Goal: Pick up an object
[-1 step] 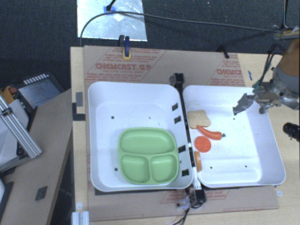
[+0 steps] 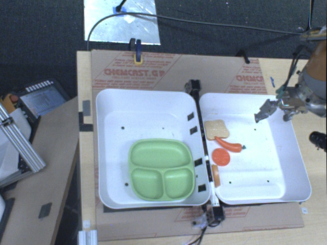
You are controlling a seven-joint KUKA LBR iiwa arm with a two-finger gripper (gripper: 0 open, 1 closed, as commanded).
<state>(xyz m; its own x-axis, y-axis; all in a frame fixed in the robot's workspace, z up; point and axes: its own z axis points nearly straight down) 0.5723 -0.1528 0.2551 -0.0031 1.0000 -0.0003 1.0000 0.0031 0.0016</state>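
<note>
Camera view has the gripper poised over the far right part of the right bin, near its right wall; its fingers stand apart with nothing between them, one pointing left toward the bin floor, though how wide the gap is I cannot judge precisely; the candidates for picking lie well to the gripper's left and nearer the camera, crowded against the divider: a slice of toast, an orange carrot-like piece just below it, a round red-orange disc, and a small orange stick tight against the bin's left wall; further left again, the left bin holds a green divided plate; the risks, as I judge them, come from that crowding: a descent onto the carrot could nudge the toast or disc aside; the flat disc and toast offer little for fingers to close on; the stick by the wall leaves scant room for a finger beside it; red lettering on the brown board beyond the bins reads "CHEMCAST", repeated at the right corner but too skewed to read fully.
</note>
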